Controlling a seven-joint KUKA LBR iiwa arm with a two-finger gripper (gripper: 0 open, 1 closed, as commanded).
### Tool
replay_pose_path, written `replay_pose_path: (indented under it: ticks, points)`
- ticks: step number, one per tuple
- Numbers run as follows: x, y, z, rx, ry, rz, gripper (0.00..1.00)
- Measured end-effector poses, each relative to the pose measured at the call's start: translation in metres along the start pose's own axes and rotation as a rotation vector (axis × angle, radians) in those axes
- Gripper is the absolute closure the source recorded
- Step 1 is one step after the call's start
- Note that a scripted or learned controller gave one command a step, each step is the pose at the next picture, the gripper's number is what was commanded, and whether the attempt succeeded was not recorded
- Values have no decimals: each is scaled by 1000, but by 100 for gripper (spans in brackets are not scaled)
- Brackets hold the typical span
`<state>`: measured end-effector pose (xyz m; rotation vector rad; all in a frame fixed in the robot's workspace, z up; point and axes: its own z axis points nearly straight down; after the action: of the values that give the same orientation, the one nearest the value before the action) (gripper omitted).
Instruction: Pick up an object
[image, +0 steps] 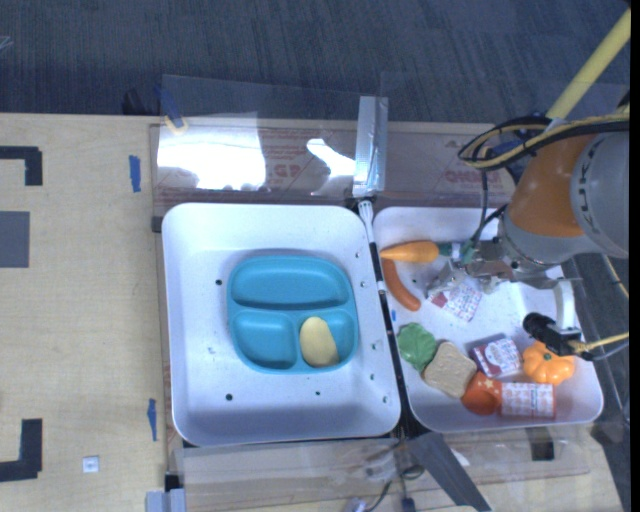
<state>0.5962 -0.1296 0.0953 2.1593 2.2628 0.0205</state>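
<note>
Presently gripper (462, 268) is poised above crinkled packet (460, 297), beside carrot (410, 252); finger state cannot be told. Descent should be centred on packet, carrot avoided.

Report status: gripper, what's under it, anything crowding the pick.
Gripper low in right bin, over the white packet; fingers unclear. Nothing seen held. Carrot and orange sausage close alongside. Yellow potato sits in blue tray, left bin.

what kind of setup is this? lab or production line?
Most likely a research lab bin-picking bench: two white bins on a taped plywood table, toy food such as a carrot and a small pumpkin, and a grey arm with loose cabling reaching in.
</note>
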Motion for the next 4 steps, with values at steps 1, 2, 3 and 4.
replay_pose_path:
  ticks: [1,2,3,4]
  points:
    - [17,-19,-1,-5,-4,-27,0]
    - [14,-42,-52,16,-2,256,0]
    - [7,18,9,14,-1,157,0]
    - [-35,-67,7,15,-5,210,0]
